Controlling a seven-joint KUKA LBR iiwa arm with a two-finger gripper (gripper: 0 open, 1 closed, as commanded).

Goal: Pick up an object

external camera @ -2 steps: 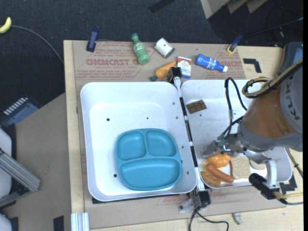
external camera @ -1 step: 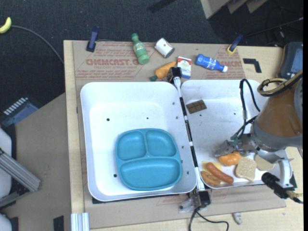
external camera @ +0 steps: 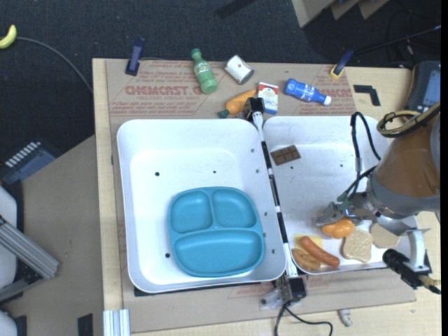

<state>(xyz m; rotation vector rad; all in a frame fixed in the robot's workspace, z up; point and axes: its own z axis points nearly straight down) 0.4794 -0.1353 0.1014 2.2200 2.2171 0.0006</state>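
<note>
You saw the grey two-finger gripper low in the right white plastic bin, touching a rounded orange toy fruit; I cannot tell its grip. A bread slice and hot dog crowded the near wall, with bare floor behind.

Robot lab: bench, white bins

Both white bins look like smooth matt plastic, and the blue divided tray has a slightly glossy plastic sheen. The desk is pale bare wood with red print, and the green bottle looks like shiny plastic.
</note>
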